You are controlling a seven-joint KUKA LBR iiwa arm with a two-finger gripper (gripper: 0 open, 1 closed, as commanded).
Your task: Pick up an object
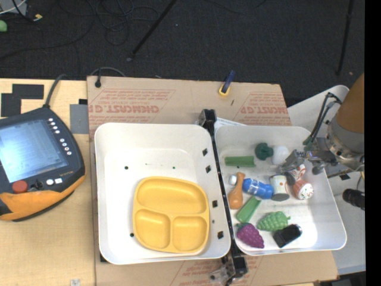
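Note:
The right bin holds several small toys. Among them are a green block, a dark green piece, a white ball, a blue bottle, an orange piece and a green pickle shape. Nearer the front lie a green bumpy fruit, purple grapes and a black piece. My gripper hangs low over the bin's right half, just above a red and white object and a grey cylinder. I see nothing lifted in it.
The left bin carries a yellow divided plate. A black divider runs between the bins. A control pendant with a screen lies on the bench at the left. Cables trail from the arm at the right.

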